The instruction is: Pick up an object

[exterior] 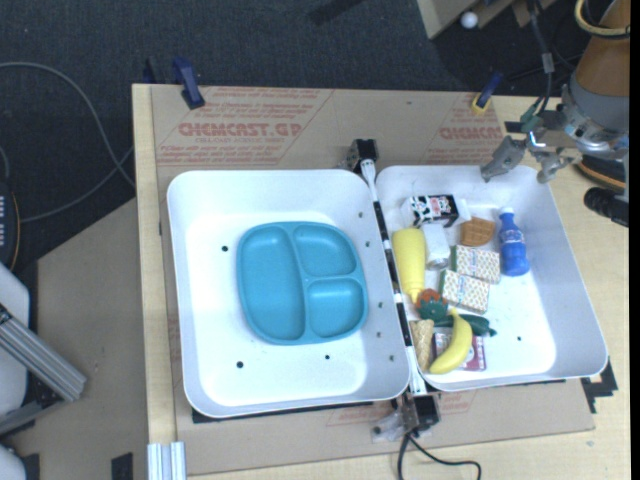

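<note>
A: Which parts of the bench occupy the middle of the frame?

B: Two white bins sit side by side on a brown board. The left bin [200,218] holds a blue divided plate [300,280], lying flat near its centre. The right bin [565,288] holds a cluster of small items gathered toward its left wall.

A: What makes up that cluster?

B: A yellow bottle [410,255] lies along the left wall. Above it rests a small black-and-white carton [433,208]. To the right of the bottle are a brown cookie [478,232] and two checkered packets [470,276]. A blue bottle [512,242] stands apart, farthest right of the group. At the lower end a banana [455,344] curves across a red-and-white packet [478,353], with a green item [440,313] just above it.

A: Where is the arm?

B: It enters at the upper right of the frame. The gripper [527,158] hangs over the upper right corner of the right bin, above and clear of the items. Its two fingers [497,164] are spread apart, and nothing lies between them.

A: What lies beyond the bins?

B: A blue clamp [187,83] grips the board's upper left edge.
</note>
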